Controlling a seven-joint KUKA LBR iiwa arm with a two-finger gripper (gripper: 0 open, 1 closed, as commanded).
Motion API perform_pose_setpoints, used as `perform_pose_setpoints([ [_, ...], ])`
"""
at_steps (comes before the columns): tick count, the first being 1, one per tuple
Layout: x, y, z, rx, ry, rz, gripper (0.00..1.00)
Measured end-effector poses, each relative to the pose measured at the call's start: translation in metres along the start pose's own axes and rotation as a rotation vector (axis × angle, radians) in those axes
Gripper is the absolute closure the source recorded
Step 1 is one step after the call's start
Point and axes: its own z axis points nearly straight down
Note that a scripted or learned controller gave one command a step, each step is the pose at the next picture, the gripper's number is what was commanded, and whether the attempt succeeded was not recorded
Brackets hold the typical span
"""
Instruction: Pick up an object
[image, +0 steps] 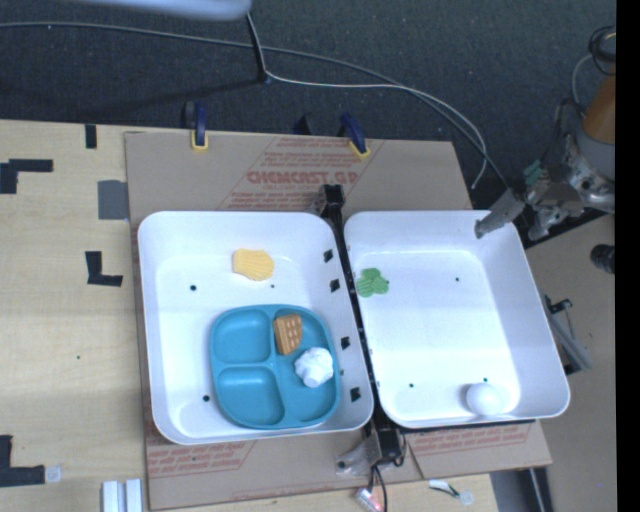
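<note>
The tabletop (60, 330) carries a cardboard sheet (290, 170) with 2 shallow white bins side by side on it.

In the left bin (165, 300), a yellow object (254, 264) lies on the bare floor at about 12 o'clock from the bin's middle. Below it, toward 6 o'clock, sits a blue divided tray (245, 385) with 3 compartments. A brown waffle-like piece (288, 333) rests in the tray's upper right compartment, at about 1 o'clock from the tray's centre. A crumpled white object (314, 367) lies just beside it at 5 o'clock, close to the tray's right edge at 3 o'clock.

In the right bin (450, 330), a small green object (373, 283) lies against the left wall, at roughly 10 o'clock from that bin's middle. A white ball (487, 398) sits well apart from it, near the front wall at about 5 o'clock.

The claw (497, 218) hangs over the right bin's far right corner, at about 1 o'clock from the bin's centre, with the grey arm (585, 165) reaching in from 3 o'clock. Nothing shows between its tips, and it is well apart from every object in the bins; whether it is clenched or released I cannot tell.
</note>
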Motion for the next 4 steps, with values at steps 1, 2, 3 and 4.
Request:
perform_pose_setpoints([
  [1,0.078,0.001,0.120,0.010,0.003,-0.005,0.00],
  [2,0.092,-0.030,0.131,0.002,0.001,0.000,0.00],
  [3,0.055,0.012,0.150,0.000,-0.001,0.001,0.00],
  [4,0.103,-0.022,0.180,0.003,0.001,-0.002,0.00],
])
